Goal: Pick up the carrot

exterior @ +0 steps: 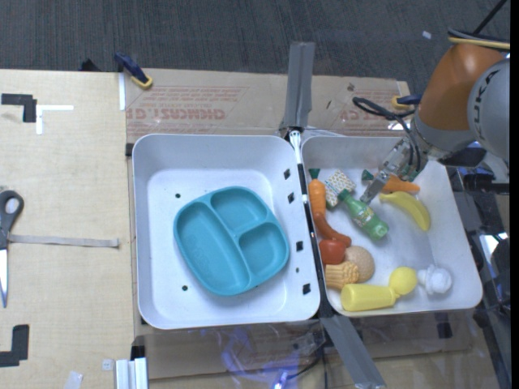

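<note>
— Nearest you, what sits at the front of the right bin [466, 254]?

— Your yellow bottle [369, 297] lies there, with a corn cob [340, 274] and a round bun [359, 260] just behind it, and a white cap [438, 279] to its right.

— And the carrot?

— You'll find the carrot [317, 196] along that bin's left wall, orange, with a red sausage [330, 232] below it. A green bottle [364, 216] and a banana [409, 207] lie further right.

— The jaws?

— Your gripper [375, 186] hangs over the back of the right bin, near an orange piece [400, 186]; whether the jaws are wide or narrow, you cannot tell.

— Any writing?

— Red print on the cardboard [203, 102] behind the bins is upside down and too blurred to read. The left bin [154, 241] holds a blue divided plate [231, 240]; scissors [6, 225] lie on the tabletop [61, 177].
</note>
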Tool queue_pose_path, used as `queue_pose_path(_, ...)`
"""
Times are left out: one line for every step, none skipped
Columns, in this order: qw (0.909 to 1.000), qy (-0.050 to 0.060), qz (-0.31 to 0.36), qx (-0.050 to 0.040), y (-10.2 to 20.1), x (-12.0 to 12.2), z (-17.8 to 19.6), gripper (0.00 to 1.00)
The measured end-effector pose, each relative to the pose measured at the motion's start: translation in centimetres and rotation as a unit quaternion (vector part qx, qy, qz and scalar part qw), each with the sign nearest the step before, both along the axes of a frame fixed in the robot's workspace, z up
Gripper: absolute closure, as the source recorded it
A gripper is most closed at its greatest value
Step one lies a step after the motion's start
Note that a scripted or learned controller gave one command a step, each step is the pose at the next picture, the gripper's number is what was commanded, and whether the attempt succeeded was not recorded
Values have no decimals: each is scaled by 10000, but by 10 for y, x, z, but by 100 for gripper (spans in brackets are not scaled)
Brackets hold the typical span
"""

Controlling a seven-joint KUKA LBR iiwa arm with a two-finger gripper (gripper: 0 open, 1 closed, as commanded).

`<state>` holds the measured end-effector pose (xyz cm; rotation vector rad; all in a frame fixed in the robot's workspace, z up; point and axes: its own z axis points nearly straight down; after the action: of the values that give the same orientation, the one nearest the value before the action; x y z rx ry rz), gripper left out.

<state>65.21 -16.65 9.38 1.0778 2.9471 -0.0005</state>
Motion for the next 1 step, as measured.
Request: queue_pose_path(9988, -4, -498, -3, -5, -20, 49, 0)
